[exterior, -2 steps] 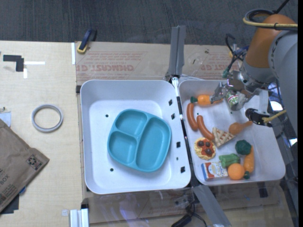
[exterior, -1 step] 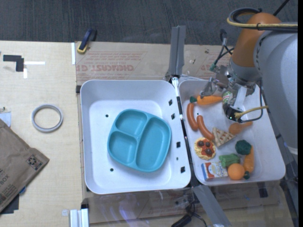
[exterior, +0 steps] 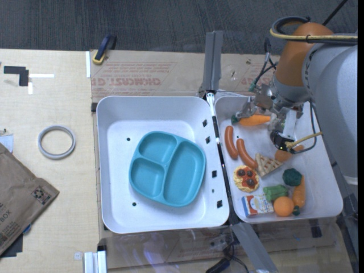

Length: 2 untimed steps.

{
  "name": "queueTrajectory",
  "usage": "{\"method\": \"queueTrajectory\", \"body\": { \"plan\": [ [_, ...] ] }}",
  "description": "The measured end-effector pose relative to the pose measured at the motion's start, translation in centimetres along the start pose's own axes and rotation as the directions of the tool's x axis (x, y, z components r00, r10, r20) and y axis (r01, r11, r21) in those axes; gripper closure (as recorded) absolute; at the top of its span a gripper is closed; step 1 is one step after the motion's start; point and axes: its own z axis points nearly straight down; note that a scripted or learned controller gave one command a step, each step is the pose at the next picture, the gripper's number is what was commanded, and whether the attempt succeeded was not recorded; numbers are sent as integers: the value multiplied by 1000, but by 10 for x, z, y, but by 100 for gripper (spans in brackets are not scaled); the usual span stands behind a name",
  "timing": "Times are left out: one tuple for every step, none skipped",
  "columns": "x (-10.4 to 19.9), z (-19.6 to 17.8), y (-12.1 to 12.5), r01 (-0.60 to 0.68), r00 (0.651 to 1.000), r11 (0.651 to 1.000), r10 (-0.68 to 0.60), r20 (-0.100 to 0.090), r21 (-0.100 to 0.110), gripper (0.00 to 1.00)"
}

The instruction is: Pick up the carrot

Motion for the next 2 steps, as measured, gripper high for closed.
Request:
{"method": "queueTrajectory", "body": {
  "plan": [
    [0, -9, -1, 2, 1000, 1000, -2, 1, 6, 100],
    [28, -136, -11, 366, 931, 931, -366, 0, 9, 100]
  ]
}}
